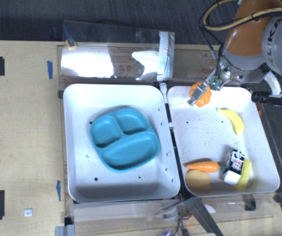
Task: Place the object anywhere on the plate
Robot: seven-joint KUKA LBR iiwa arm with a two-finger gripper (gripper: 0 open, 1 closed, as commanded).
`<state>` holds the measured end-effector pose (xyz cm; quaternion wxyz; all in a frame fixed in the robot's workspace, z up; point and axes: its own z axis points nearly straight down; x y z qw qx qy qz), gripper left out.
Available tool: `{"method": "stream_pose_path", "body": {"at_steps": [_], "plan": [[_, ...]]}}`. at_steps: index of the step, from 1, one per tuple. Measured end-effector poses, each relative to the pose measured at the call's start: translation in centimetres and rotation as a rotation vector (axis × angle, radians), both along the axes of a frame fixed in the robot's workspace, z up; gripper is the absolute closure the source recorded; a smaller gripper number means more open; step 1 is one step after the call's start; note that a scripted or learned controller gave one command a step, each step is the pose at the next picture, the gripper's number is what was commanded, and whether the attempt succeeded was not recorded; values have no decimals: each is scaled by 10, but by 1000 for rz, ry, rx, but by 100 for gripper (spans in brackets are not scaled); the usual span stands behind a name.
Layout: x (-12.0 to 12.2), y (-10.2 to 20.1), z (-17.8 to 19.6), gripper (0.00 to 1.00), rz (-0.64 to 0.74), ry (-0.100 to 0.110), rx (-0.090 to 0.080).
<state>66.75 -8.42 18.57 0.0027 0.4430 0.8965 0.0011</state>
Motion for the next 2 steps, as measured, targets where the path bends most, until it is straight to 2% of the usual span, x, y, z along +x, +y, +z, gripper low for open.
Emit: {"method": "stream_pose_path", "body": {"at_steps": [1,2], "plan": [[-57,108,0,100,304,5,1],[-57,106,0,0,302,5,1]]}}
